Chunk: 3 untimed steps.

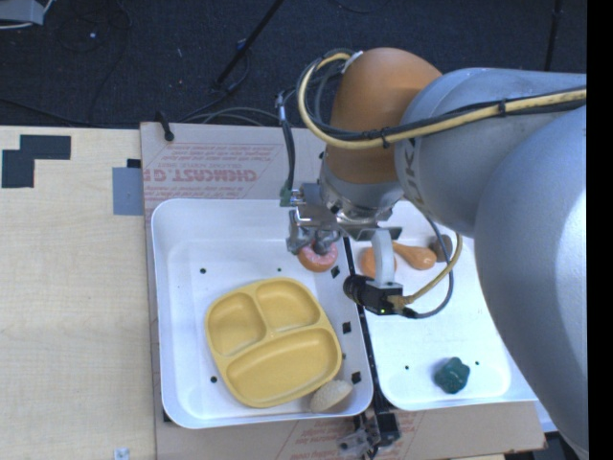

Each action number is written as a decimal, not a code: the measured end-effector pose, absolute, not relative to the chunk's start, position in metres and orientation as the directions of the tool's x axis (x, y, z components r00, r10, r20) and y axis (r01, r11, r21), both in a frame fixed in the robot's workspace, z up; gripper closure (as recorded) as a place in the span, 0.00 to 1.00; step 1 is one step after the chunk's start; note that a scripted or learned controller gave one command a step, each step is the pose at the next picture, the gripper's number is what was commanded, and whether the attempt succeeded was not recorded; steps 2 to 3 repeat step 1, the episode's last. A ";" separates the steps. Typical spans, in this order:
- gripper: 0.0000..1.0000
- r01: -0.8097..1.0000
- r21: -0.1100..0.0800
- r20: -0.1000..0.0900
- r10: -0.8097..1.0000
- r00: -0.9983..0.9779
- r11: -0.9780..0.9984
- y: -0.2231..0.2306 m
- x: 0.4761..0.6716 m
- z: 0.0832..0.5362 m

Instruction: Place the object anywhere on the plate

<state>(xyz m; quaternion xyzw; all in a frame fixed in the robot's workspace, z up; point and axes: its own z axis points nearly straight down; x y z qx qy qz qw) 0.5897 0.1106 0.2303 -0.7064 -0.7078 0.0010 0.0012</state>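
Pink doughnut-like object [317, 257] sits under the gripper [314, 244], beside the yellow plate [273, 341]; whether the gripper grips it, I cannot tell.

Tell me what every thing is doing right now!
yellow plate: lying flat in the left bin, nothing on it.
pink ring-shaped object: right under the gripper, above the plate's far edge; held or not, cannot tell.
beige round object: resting in the left bin beside the plate's near corner.
orange object: lying in the right bin.
green object: sitting in the right bin, near the front.
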 end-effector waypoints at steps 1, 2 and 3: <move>0.00 1.000 -0.004 -0.001 1.000 -0.003 0.003 0.111 0.590 0.230; 0.00 1.000 -0.004 -0.001 1.000 -0.003 0.003 0.111 0.590 0.230; 0.00 1.000 -0.004 -0.001 1.000 -0.003 0.003 0.111 0.590 0.230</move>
